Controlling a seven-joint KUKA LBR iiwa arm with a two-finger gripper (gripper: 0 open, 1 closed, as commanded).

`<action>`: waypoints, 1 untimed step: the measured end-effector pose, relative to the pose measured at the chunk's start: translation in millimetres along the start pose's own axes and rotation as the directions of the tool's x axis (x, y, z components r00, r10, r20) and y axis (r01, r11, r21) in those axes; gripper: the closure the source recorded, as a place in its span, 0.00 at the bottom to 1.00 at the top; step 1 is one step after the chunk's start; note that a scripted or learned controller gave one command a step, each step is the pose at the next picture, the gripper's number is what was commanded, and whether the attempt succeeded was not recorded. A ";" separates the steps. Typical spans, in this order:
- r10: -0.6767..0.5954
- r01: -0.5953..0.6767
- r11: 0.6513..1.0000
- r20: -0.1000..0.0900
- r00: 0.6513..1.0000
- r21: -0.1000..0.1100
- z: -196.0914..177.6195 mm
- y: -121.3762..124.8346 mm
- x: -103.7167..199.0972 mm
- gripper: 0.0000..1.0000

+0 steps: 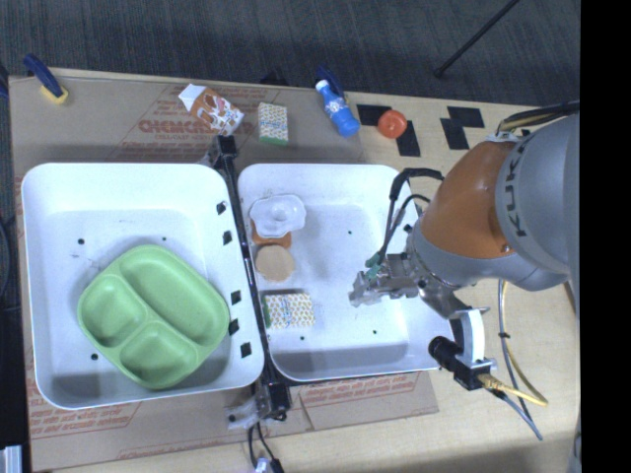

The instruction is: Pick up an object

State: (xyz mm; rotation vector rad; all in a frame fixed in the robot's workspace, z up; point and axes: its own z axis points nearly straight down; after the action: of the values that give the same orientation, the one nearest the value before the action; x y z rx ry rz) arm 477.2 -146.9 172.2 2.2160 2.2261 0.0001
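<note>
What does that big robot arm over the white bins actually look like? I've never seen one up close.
The arm is bulky and rounded, grey with a broad orange band above the wrist and part of the KUKA name in dark letters. Thin black cables loop down to a small metallic gripper. A black-and-white fitting sticks out below the wrist, beside pale and yellow cables.

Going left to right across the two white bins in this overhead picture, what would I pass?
Left bin → green tray → right bin → small packet → robot's hand, over the right bin.
</note>
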 end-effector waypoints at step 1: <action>0.000 0.000 1.000 0.000 1.000 0.001 -37.1 -0.7 -29.3 1.00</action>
State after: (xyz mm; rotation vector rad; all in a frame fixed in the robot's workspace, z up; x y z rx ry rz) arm 476.5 -176.2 209.3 2.2170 2.2266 -0.0011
